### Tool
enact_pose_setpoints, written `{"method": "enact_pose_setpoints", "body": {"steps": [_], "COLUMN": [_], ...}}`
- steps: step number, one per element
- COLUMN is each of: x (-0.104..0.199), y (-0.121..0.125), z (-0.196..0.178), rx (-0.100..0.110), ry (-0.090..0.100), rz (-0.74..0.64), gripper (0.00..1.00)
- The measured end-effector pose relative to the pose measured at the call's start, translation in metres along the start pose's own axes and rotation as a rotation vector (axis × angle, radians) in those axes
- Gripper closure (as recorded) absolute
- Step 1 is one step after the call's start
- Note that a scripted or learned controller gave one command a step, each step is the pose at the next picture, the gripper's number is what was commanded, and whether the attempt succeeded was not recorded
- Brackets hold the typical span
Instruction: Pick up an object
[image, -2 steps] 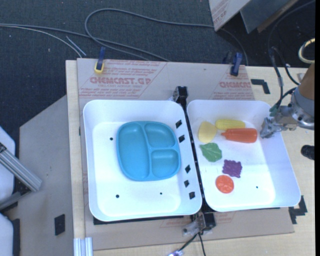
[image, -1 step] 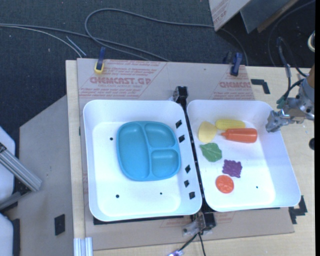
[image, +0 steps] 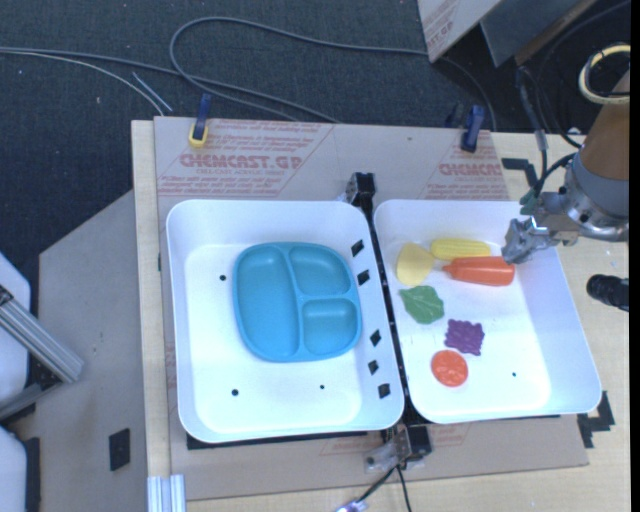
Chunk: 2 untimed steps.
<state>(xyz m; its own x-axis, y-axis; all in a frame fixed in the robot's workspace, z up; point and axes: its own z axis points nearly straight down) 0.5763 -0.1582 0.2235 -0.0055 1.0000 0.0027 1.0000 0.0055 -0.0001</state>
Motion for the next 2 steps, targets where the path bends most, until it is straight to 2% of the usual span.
{"method": "enact_pose_setpoints", "body": {"steps": [2], "x": [0.114], "y": [-0.011], "z": [-0.013], "rx": [0.002], "ry": [0.0], "rz": [0.0], "gripper": [1.0]}}
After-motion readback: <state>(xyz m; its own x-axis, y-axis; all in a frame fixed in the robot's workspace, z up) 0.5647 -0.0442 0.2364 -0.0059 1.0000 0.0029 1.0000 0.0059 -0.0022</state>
